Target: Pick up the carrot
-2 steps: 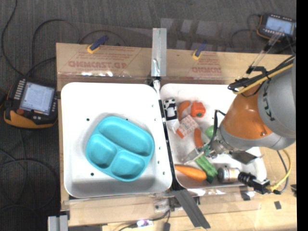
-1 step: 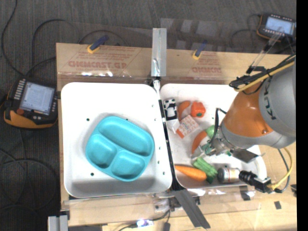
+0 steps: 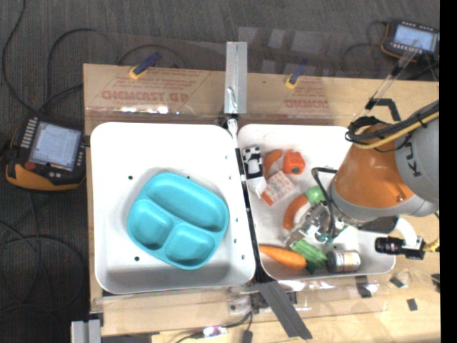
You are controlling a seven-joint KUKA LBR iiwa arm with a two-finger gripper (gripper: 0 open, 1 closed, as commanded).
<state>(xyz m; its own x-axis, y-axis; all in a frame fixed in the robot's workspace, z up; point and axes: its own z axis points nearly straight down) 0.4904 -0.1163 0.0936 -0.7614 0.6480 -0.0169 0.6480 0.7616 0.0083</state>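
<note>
The carrot (image 3: 282, 256) lies on its side near the front edge of the right bin (image 3: 335, 138), its thick end pointing left. My gripper (image 3: 318, 226) hangs low over the bin's middle, just up and to the right of the carrot's thin end. Nothing orange is visible inside it. A green object (image 3: 308, 250) sits between the gripper and the carrot, touching the carrot's right end. The arm's orange band (image 3: 368, 177) covers the right part of the bin.
The right bin also holds an orange toy (image 3: 291, 161), a red-and-white packet (image 3: 276, 186), an orange-red oblong (image 3: 295, 209), a green piece (image 3: 314, 195) and a small can (image 3: 344, 261). A teal divided plate (image 3: 178, 219) lies in the left bin (image 3: 107, 191).
</note>
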